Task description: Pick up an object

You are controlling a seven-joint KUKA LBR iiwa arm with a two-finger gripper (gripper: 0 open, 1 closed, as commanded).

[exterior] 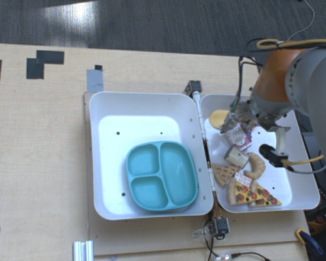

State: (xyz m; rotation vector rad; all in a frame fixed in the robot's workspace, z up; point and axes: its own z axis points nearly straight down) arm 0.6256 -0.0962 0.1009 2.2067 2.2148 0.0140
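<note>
My gripper [235,125] hangs low over the back left part of the right bin [300,199], below the orange-banded wrist. Directly under it lies a crumpled pink and white packet [241,138]. A pale yellow piece [219,117] sits just to its left by the bin wall. In front of them lie a small grey-white cylinder [236,157], a tan croissant [256,166], a small brown wedge [224,174] and a pizza slice [254,195]. The gripper's tip blends with the packet, so any contact between them is unclear.
The left bin [106,151] holds a teal divided plate [162,175] toward its front right. A ridge between the bins runs beside the gripper's left. The arm's grey body covers the right bin's back right corner. Cables run along the bench's front edge.
</note>
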